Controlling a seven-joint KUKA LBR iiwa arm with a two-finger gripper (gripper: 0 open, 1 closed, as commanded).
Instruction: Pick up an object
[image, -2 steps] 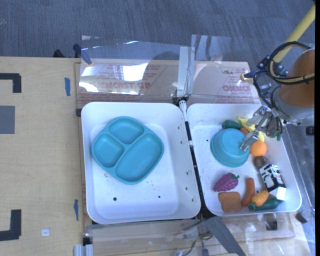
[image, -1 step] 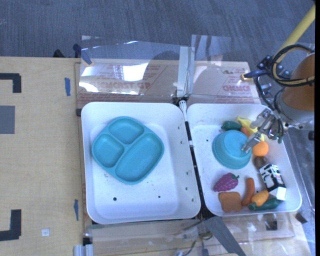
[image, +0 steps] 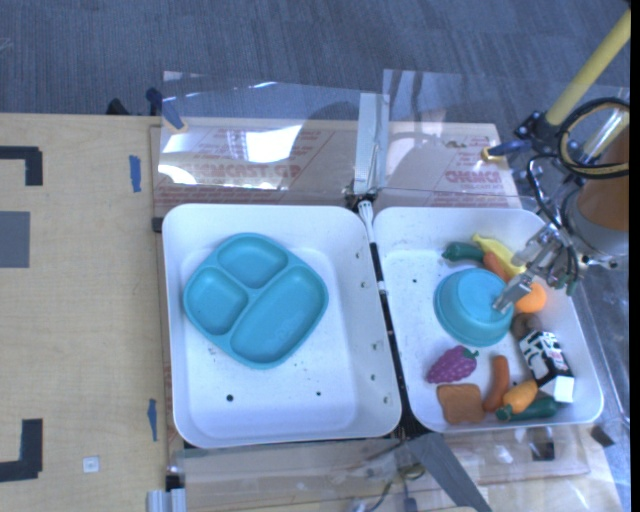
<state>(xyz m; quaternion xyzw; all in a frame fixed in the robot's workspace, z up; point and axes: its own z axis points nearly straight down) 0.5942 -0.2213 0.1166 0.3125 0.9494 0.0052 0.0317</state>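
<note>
Toy objects sit clustered in the right bin (image: 590, 395), most of them around a blue bowl (image: 472, 305) that serves as landmark. Above the bowl: a dark green piece (image: 461, 252), a yellow banana (image: 494, 247) and an orange carrot-like piece (image: 496, 266), all close together near the bowl's upper rim. Right of the bowl: an orange round fruit (image: 535, 297), just beside the rim. Below-right of the bowl: a black-and-white cow-patterned item (image: 543, 352), then a small white block (image: 562, 389). Below the bowl: purple grapes (image: 453, 364), a brown toast-like slice (image: 461, 402), an upright orange carrot (image: 498, 377), and a yellow-orange piece with a green end (image: 525, 400) near the bin's lower edge.

Gripper (image: 520, 285) hangs at the bowl's right rim, fingertips low, near the orange round fruit. Whether it is spread or clenched: cannot tell, too blurred and small. Nothing visibly between its tips.

Left of the bowl, in the left bin (image: 200, 400), lies a blue divided plate (image: 256, 298), three compartments.
</note>
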